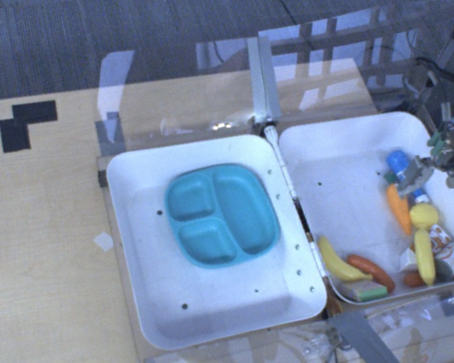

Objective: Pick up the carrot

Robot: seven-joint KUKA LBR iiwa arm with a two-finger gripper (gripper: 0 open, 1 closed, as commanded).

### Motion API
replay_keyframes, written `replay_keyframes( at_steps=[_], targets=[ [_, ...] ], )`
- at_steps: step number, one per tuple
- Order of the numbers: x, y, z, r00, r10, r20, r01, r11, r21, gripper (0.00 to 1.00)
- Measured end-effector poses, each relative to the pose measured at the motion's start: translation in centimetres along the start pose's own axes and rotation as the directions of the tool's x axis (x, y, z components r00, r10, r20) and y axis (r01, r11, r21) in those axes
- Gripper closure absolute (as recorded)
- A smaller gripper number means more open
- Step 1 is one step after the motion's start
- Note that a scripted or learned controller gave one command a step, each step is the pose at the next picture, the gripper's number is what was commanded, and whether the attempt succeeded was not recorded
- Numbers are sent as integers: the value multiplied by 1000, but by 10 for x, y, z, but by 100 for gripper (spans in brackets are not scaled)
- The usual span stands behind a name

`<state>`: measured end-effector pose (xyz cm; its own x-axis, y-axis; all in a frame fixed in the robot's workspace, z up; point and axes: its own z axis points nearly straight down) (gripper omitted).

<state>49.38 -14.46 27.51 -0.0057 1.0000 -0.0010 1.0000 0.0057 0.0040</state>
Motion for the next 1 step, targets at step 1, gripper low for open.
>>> replay_keyframes(
  at_steps=[1],
  targets=[
    [-35, -7, 167, 998, -63, 0, 63, 998, 1, 0]
  ],
)
